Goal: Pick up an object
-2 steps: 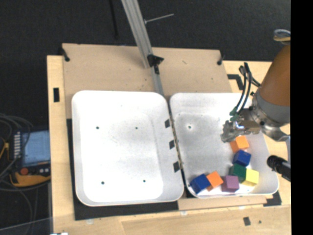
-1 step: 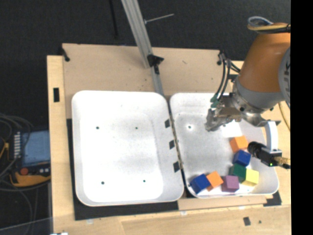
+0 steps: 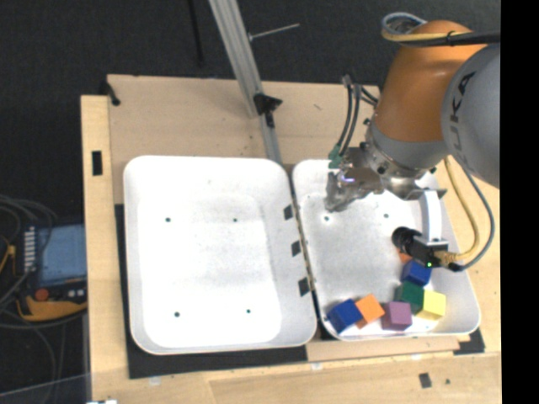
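Camera view is showing your gripper point(image 3: 339, 194) hovering over the right bin's point(image 3: 362, 225) far-left floor; I cannot tell its state. Blocks, including the blue block point(image 3: 344, 314), are sitting near-right, so you should be travelling there.

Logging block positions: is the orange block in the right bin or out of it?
In: the orange block lies inside the right bin.

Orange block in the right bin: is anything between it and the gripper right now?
Nothing visible lies between them. The gripper hangs over the far part of the right bin, and bare white floor runs from there to the orange block at the near edge. A blue block and a purple block flank it closely.
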`<state>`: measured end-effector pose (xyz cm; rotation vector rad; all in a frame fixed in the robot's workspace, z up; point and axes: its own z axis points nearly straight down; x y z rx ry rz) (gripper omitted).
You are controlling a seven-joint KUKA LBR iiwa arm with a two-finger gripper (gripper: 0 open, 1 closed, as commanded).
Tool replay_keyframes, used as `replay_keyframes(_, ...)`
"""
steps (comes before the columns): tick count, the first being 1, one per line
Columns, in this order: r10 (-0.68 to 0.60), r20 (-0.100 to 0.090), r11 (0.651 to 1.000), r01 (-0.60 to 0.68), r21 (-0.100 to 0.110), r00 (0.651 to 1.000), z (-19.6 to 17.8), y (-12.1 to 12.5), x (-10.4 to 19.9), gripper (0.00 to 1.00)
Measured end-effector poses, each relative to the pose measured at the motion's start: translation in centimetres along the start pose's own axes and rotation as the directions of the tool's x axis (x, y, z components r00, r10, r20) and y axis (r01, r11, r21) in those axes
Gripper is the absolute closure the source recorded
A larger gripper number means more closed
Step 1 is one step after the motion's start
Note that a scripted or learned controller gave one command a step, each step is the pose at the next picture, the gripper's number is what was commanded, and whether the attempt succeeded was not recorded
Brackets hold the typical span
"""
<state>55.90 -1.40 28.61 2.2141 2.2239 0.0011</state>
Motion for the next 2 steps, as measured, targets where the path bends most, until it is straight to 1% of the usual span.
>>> replay_keyframes(1, -0.001, -0.001, 1.000, 0.001, 0.001, 1.000, 1.6, 3.1, 5.1, 1.00)
replay_keyframes(2, 0.000, 0.000, 1.000, 0.000, 0.001, 1.000, 3.8, 5.6, 9.1, 1.00)
